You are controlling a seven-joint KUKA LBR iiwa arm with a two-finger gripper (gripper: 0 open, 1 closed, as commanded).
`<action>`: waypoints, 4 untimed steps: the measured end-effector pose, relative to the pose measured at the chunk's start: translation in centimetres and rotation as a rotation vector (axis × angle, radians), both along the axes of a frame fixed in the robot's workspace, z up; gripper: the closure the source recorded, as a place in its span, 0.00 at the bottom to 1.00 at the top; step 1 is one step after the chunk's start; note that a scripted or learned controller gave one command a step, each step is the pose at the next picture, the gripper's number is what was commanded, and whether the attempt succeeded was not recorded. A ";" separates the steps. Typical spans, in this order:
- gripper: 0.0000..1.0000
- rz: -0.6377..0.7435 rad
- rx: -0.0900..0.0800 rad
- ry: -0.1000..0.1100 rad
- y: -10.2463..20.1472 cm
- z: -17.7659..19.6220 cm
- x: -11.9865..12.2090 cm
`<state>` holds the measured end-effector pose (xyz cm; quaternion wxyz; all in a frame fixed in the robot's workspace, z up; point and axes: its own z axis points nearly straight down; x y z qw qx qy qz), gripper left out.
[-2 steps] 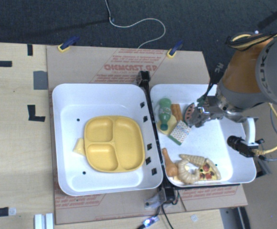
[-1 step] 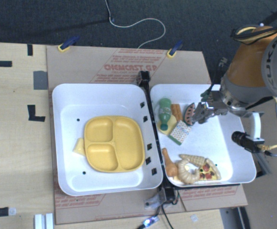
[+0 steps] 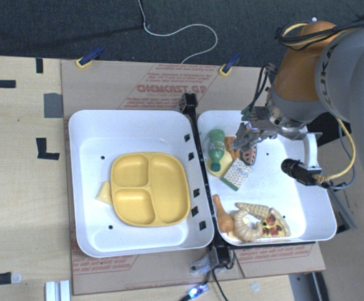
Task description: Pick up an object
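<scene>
Grey arm (image 3: pixel 332 61) entering from the right, orange-banded wrist bent downward, gripper (image 3: pixel 249 142) lowered

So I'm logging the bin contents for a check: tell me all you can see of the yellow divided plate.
The yellow divided plate lies flat, face up, in the left bin. It looks like smooth plastic, squarish with rounded corners, moulded into three compartments with nothing in them. A pale yellow piece sticks out from under its left edge.

The hand (image 3: pixel 247 144) covered part of an orange item beside the green bottle (image 3: pixel 216 148); its fingers were too small to tell apart. The tray (image 3: pixel 150 189) hid most of a yellow piece (image 3: pixel 103 193). The arm (image 3: pixel 332 61) ran off the frame.
</scene>
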<state>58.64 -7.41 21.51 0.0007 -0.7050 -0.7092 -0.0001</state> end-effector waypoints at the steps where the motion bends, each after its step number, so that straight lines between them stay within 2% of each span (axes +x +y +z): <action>1: 1.00 0.001 0.000 -0.003 4.0 0.9 4.7; 2: 1.00 -0.007 -0.003 0.001 2.1 0.4 4.3; 4: 1.00 -0.005 -0.003 0.000 3.2 1.8 4.1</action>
